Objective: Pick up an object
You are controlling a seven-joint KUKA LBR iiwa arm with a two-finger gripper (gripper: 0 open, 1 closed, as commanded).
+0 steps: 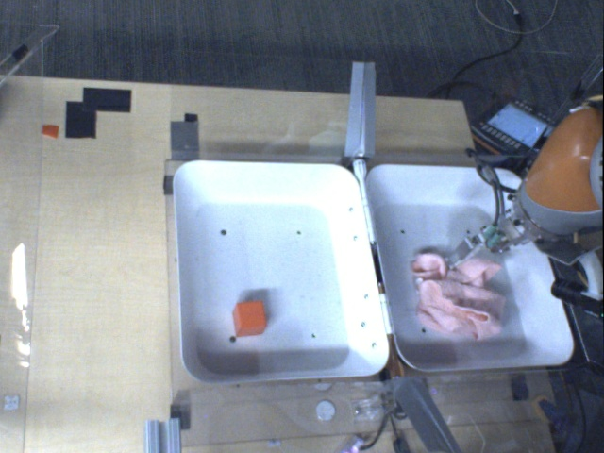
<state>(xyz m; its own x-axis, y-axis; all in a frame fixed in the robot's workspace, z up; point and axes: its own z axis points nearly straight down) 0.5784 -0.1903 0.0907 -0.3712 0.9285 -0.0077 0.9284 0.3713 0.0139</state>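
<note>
A crumpled pink cloth [460, 297] lies in the right bin [538, 343], near its middle. My gripper [462, 255] reaches in from the right and its tip is down at the cloth's upper edge, touching or just above a raised fold. An orange cube [250, 318] sits alone in the left bin [283, 192], toward the front left, far from the gripper.
A metal divider post [360, 111] stands behind the seam between the two bins. The arm's orange band [569, 163] hangs over the right bin's far right corner. A small screen and cables [514, 125] lie behind it.
</note>
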